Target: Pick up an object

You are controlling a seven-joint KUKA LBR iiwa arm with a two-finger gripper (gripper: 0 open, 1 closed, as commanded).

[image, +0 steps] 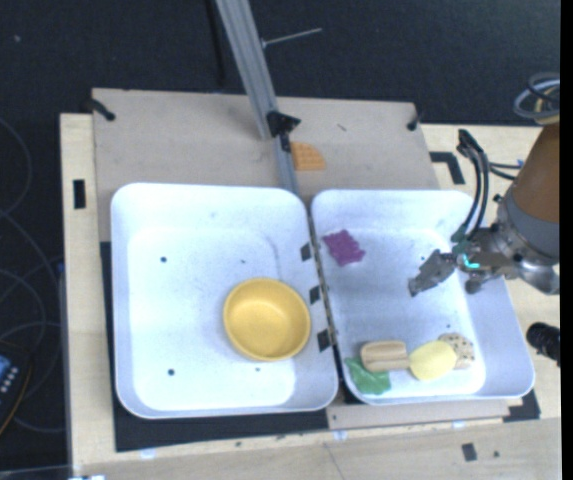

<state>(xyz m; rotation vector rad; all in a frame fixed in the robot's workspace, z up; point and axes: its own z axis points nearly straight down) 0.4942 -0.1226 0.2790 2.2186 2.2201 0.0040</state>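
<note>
My gripper [436,274] hangs over the right part of the right bin [406,213], fingers pointing left, with nothing seen between them. A purple piece [344,247] lies to its left in that bin. Along the bin's front edge lie a tan block [383,355], a yellow lemon-like object [432,361], a speckled beige object [457,347] and a green piece [366,378]. A yellow bowl [266,318] sits in the left bin [156,228].
A grey metal pole [251,63] slants up from between the bins at the back. A small orange tag [306,157] lies on the bench behind the bins. Cables run along the arm at the right.
</note>
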